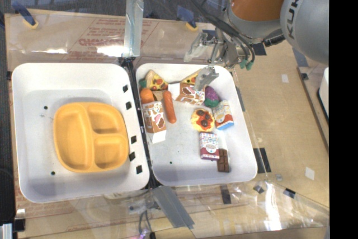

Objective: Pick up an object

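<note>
Several small toy foods lie in the right bin (168,168); nearest the gripper (208,76) is a pizza slice (191,93), just below its fingertips at the bin's far side. It looks like light, rigid plastic, flat and thin, so a pinch across its narrower edges would likely hold best. A purple grape bunch (211,96) sits just beside it, crowding that side. Whether the pincer is open or closed cannot be told. An orange divided tray (89,135) rests in the left bin (28,176).

One fixed camera overhead, slanting down on both bins (78,73).
</note>
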Tool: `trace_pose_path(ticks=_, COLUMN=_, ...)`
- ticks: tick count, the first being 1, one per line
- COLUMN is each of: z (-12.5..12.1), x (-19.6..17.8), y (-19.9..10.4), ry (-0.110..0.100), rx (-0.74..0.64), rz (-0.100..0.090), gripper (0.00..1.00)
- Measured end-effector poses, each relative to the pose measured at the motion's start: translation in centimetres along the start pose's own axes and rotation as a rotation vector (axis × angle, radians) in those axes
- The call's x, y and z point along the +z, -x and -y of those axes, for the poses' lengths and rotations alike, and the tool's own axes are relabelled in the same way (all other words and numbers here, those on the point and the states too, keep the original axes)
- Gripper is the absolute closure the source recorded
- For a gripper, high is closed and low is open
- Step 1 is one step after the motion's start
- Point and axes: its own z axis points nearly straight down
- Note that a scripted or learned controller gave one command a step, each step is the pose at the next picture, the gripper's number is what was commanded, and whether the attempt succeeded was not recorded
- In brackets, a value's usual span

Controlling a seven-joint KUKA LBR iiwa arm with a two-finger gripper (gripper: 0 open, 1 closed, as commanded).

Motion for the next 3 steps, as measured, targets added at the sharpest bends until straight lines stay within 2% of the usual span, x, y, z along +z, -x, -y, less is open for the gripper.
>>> trace_pose_path(ticks=1, z=3.3, x=14.3, y=-8.2, ry=0.005, rx=-0.128, rz=-0.014, gripper=0.00)
trace_pose_path(ticks=2, z=4.9, x=18.3, y=-3.4, ry=0.003, rx=-0.173, rz=-0.004, gripper=0.00)
trace_pose_path(ticks=3, z=-1.6, x=18.1, y=-7.0, ry=0.002, rx=-0.010, rz=-0.003, gripper=0.00)
